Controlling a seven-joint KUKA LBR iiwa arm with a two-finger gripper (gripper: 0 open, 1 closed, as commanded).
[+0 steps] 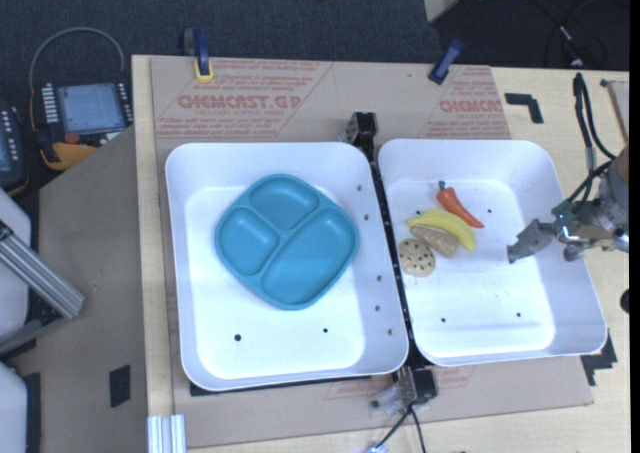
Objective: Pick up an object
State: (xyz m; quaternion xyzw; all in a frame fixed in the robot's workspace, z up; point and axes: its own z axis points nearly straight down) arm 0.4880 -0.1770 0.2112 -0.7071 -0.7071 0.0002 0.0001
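bench: cardboard-topped point(300, 91), printed in red, two white bins set side by side on it; dark carpet seen behind
gripper: point(528, 241) seen at the right side of the right bin, above the bin floor; a grey finger point(524, 242) is pointed left toward the food items
grip state: cannot be told; nothing is seen between the fingers
right bin: point(500, 331) a cluster of food items is held in its upper left part
banana: point(447, 225) yellow, laid at a slant, well left of the gripper
pepper: point(457, 203) red-orange with a green stem, just above the banana, touching or overlapping it
bread: point(433, 237) tan piece, tucked against the banana's lower left
cookie: point(417, 258) round, speckled, just below-left of the bread, near the bin's left wall
left bin: point(200, 341) a blue divided plate point(287, 240) is laid near its middle, three compartments seen
clamps: blue clamps point(445, 61) are seen at the bench's far edge
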